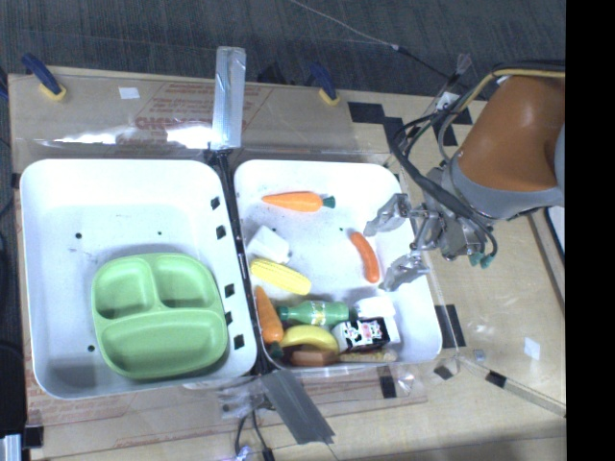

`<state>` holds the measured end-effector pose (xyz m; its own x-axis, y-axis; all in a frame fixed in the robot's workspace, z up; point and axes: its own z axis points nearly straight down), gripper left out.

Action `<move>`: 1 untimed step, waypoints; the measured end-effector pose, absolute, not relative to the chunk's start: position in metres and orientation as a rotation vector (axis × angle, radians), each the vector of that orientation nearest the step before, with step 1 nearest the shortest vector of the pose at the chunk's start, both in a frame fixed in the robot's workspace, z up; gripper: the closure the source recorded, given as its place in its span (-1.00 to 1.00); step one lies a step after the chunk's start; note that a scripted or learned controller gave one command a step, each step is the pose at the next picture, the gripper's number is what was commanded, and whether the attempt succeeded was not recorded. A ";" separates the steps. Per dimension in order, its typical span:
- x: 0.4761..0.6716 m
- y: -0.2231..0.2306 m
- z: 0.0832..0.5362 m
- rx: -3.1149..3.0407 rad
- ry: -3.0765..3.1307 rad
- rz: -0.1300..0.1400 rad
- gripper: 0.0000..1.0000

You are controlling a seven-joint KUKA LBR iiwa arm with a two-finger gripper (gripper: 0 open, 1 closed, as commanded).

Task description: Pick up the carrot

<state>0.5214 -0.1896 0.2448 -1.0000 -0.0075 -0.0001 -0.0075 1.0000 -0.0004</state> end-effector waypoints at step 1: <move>0.580 -0.196 0.258 -0.275 3.126 -0.001 -1.00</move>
